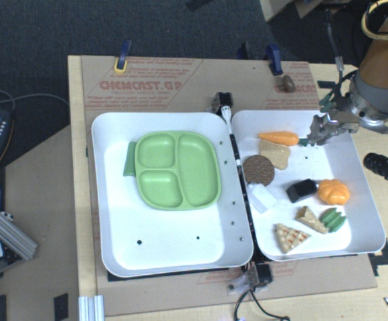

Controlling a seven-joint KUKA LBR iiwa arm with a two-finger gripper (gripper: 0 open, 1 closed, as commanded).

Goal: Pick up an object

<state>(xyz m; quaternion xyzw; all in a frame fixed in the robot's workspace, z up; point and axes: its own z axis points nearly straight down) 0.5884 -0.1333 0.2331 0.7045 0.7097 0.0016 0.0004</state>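
Over the right bin (374,209), the gripper (316,131) blurs beside the carrot (279,138), its grip unreadable.

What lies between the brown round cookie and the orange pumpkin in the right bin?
In the camera view, a black block lies between the brown cookie and the orange pumpkin, close beside the pumpkin.

- Even, fairly bright overhead light is falling across the worktop (180,79), casting only faint, soft shadows.
- The white bins (174,246) are glaring mildly (near washing out).
- Edges are looking slightly soft, and the dark floor (47,19) is staying dim.
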